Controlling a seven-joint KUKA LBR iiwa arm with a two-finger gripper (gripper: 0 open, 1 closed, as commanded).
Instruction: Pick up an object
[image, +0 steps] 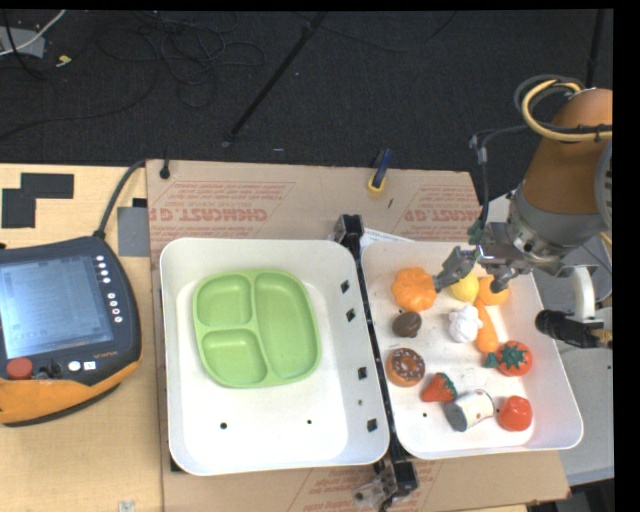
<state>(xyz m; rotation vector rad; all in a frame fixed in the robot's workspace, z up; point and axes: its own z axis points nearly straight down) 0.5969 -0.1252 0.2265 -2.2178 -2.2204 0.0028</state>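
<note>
Tool (478, 272) hung over far part of right bin (555, 425), fingers spread, straddling yellow toy (463, 289), not clearly pinching it. Orange pumpkin (413, 288) sat just left. Green divided tray (256, 329) lay in left bin (180, 400).

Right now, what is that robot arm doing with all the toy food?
The robot arm's gripper is reaching into the right bin, which is full of toy food. It is down among a small orange pumpkin, a yellow lemon-like toy and a carrot. Its fingers are spread around the yellow toy, and nothing is lifted yet. The left bin holds a green divided plate.
</note>
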